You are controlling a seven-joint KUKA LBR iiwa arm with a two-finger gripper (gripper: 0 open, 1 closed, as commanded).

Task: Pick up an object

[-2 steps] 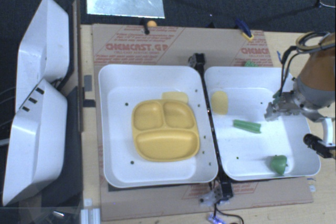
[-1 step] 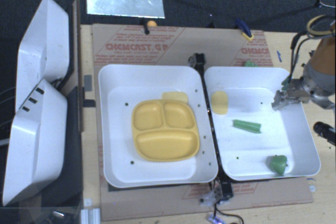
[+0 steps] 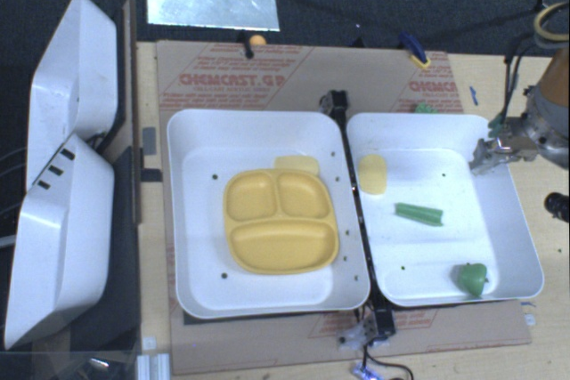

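Two shallow white bins sit side by side; the right one holds a long green bean-shaped piece (mid-floor), while the metal gripper hovers over its right rim, grip state unclear.

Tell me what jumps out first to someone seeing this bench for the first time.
The yellow divided tray in the left bin dominates. The right bin holds a pale yellow piece near its left wall, a green stick mid-bin and a green pepper-like piece in its near right corner. The pincer hangs at that bin's right rim.
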